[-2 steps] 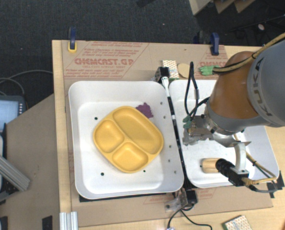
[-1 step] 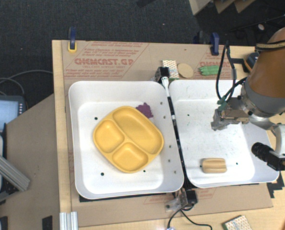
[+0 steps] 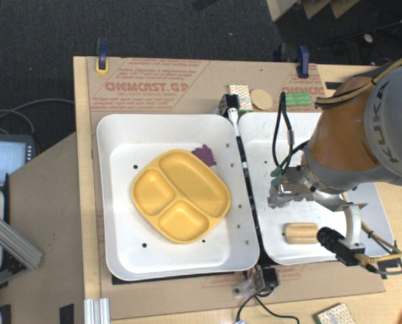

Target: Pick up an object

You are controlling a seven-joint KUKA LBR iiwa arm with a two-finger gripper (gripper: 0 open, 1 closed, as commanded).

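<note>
A yellow divided plate [image 3: 180, 194] lies in the left bin [image 3: 113, 181], with a small purple object [image 3: 205, 155] at its far right edge. A tan wooden cylinder [image 3: 301, 233] lies on its side near the front of the right bin [image 3: 268, 248]. My gripper [image 3: 282, 193] hangs over the right bin, just behind and left of the cylinder. The view from above hides the fingers under the wrist. Nothing shows between them.
The bins sit side by side on a cardboard sheet [image 3: 153, 86]. Behind them lie a round tan disc [image 3: 261, 99], a green block [image 3: 297, 100] and a small patterned piece [image 3: 238, 91]. Blue clamps [image 3: 103, 55] hold the board's far edge.
</note>
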